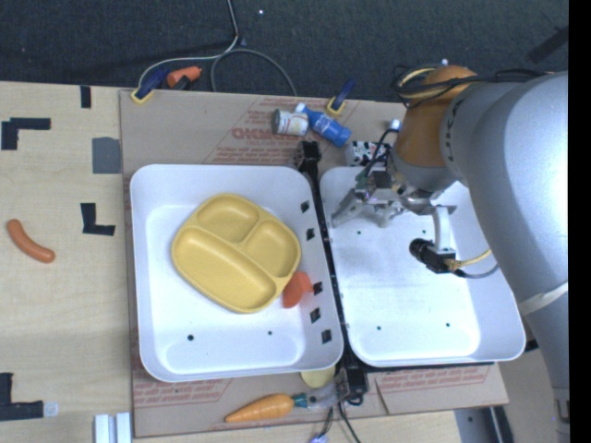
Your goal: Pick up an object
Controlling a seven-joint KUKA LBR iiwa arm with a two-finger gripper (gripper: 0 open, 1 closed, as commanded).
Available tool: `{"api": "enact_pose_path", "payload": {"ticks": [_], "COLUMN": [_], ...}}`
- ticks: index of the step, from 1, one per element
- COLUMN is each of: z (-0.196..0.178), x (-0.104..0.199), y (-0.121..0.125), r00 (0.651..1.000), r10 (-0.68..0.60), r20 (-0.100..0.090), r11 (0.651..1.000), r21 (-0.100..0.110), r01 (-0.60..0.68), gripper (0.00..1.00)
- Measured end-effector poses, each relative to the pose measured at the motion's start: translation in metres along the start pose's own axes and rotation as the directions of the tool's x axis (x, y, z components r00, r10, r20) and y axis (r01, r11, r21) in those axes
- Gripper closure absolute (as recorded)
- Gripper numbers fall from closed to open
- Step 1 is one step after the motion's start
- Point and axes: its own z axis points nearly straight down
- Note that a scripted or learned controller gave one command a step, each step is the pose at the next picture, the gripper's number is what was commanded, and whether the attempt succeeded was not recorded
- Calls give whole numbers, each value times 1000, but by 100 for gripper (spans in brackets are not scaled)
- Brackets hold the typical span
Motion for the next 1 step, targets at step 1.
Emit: {"api": "enact_pose_path", "payload": {"ticks": [1], "z": [1], "x": [-8], "y": [27], "r00": [1000], "r10": [-2], "r20": [-3], "r11": [1000], "r21": [2], "r01": [2], "gripper": [0]}}
